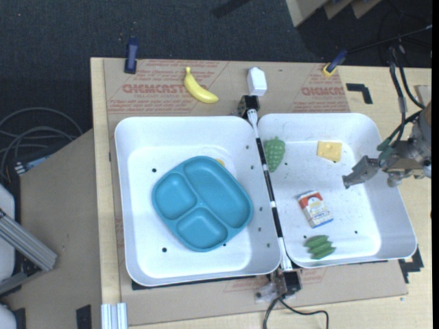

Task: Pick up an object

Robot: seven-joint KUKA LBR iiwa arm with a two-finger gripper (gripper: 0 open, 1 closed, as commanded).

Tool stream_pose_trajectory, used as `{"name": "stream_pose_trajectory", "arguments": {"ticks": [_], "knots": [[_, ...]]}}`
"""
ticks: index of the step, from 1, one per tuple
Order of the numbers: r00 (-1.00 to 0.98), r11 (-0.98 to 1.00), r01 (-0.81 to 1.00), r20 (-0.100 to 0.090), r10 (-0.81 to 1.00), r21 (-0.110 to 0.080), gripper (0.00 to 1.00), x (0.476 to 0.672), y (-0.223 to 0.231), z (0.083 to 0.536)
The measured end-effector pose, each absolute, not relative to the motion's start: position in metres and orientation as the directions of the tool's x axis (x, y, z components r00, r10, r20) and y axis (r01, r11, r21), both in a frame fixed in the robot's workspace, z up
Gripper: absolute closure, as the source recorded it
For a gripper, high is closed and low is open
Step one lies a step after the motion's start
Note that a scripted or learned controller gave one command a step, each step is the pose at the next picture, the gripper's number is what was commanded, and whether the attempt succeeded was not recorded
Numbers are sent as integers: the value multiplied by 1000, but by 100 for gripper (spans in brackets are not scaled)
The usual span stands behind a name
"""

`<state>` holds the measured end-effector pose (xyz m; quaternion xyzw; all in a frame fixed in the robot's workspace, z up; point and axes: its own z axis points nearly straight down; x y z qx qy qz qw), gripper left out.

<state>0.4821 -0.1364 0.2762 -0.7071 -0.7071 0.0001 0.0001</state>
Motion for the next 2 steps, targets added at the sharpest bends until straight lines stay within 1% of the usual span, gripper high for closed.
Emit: {"name": "stream_pose_trajectory", "arguments": {"ticks": [1, 2], "knots": [[0, 1, 1000, 1, 1000, -3, 0, 549, -100, 145], [1, -1, 1000, 1, 1000, -2, 0, 529, -95, 84]]}}
